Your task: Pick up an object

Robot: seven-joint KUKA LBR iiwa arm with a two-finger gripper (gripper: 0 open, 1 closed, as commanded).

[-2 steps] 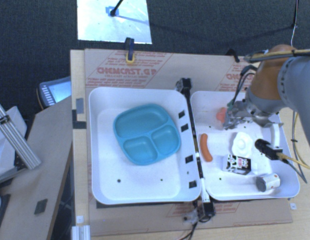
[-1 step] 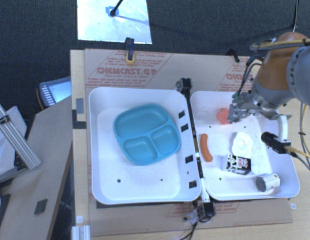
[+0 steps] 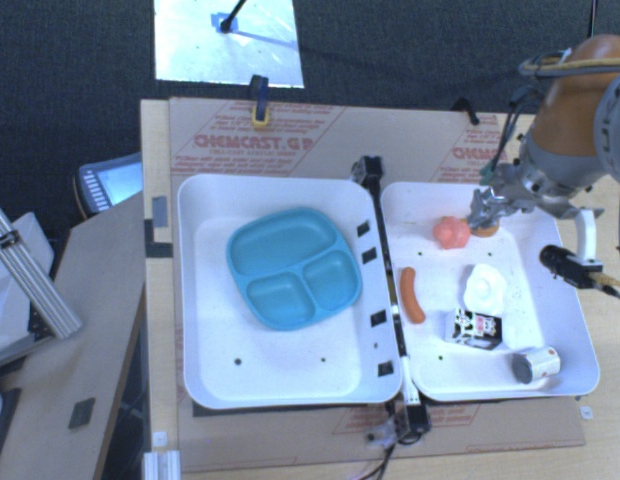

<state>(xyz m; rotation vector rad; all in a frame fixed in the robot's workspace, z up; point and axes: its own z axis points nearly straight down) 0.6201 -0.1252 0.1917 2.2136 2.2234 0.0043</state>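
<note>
My gripper (image 3: 483,215) hangs low over the back of the right bin (image 3: 568,313), its tip just right of a pink-orange ball (image 3: 451,232). A small orange-brown thing (image 3: 485,230) shows right under the tip. In the same bin lie an orange sausage (image 3: 412,295), a white lumpy object (image 3: 485,287), a black-and-white carton (image 3: 476,328) and a grey-and-white cylinder (image 3: 535,364) at the front right.
The left bin (image 3: 205,368) holds a blue divided plate (image 3: 293,267). A black clip strip (image 3: 382,268) runs along the wall between the two bins. The arm's orange band and grey wrist (image 3: 580,108) lean in from the upper right.
</note>
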